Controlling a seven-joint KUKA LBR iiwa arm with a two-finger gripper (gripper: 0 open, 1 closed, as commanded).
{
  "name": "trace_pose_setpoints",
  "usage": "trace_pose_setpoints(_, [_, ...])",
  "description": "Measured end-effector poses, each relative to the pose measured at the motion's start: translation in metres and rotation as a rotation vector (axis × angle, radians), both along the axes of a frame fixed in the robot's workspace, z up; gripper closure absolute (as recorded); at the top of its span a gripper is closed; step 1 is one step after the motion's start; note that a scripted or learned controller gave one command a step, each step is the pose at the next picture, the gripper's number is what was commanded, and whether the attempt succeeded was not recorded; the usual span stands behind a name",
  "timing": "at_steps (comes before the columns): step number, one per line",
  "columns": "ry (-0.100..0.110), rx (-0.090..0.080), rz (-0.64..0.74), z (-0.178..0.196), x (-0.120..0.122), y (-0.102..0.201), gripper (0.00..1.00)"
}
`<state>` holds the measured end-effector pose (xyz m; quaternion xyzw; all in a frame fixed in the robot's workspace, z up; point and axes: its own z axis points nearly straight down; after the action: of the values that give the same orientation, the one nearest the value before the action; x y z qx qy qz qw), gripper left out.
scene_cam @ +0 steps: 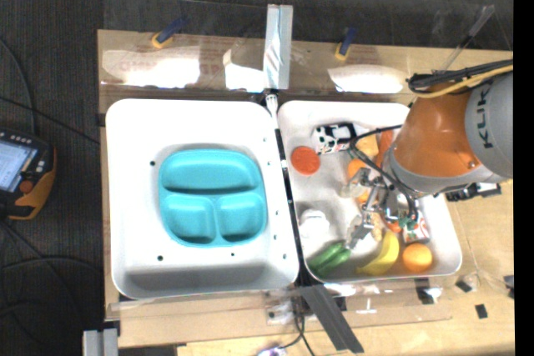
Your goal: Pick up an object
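Robot arm (442, 142) reaching into right bin (304, 200), end effector (371, 221) above banana (382, 253) and green pepper (329, 256), grip state unclear, turquoise tray (213, 194) in left bin (138, 196)

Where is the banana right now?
The banana lies in the right bin, near its front edge, between the green vegetable and the orange, just below the gripper.
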<state>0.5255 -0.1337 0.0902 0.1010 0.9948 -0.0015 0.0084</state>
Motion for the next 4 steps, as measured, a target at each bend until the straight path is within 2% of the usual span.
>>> trace_pose_setpoints(1, [0.005,0.002,-0.145,-0.001,0.034,0.027,0.00])
trace_pose_setpoints(2, [0.000,0.003,-0.177,0.000,0.010,0.013,0.00])
trace_pose_setpoints(3, [0.004,0.005,-0.247,-0.001,0.056,0.020,0.00])
trace_pose_setpoints(4, [0.000,0.009,-0.331,0.000,0.023,0.014,0.00])
